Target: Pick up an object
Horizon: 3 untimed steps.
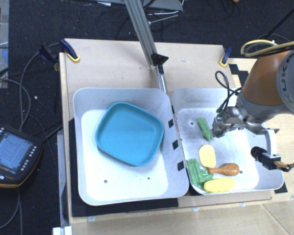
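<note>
In the right bin lie a small green stick, a pale yellow oval piece, a brown drumstick-shaped toy, a yellow oblong piece and a green ridged piece. My gripper hangs low over that bin, just right of the green stick and above the yellow oval. The wrist hides its tips. A blue square plate lies in the left bin.
A grey metal pole slants from the top toward the seam between the bins. Yellow clamps hold the bench corners. A handheld pendant and cables lie on the floor at left.
</note>
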Available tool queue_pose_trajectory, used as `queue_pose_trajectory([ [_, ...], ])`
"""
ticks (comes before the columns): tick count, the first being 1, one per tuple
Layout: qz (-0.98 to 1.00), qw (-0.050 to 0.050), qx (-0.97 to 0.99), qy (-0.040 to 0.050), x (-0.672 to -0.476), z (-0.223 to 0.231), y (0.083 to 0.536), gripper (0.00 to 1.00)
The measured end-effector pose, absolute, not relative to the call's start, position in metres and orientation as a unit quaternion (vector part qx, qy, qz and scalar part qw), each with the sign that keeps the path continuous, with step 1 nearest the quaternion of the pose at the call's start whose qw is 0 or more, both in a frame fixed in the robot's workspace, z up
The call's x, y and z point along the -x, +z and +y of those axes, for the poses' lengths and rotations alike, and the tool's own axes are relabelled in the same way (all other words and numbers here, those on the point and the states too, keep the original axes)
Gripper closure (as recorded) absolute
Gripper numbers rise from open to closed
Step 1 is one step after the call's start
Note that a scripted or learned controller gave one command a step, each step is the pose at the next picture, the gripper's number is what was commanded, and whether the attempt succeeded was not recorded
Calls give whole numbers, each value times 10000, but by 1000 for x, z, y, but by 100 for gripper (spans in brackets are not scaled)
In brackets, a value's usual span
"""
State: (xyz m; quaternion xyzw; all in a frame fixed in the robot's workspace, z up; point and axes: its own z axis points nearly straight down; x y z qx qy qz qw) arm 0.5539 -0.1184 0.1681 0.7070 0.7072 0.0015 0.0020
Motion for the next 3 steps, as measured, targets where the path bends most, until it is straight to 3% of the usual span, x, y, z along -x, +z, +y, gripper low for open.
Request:
queue_pose_trajectory([
  [1,7072,15,-7070,12,-555,-118,210,100],
  [3,7090,-2,-7052,7,-551,-6,232,100],
])
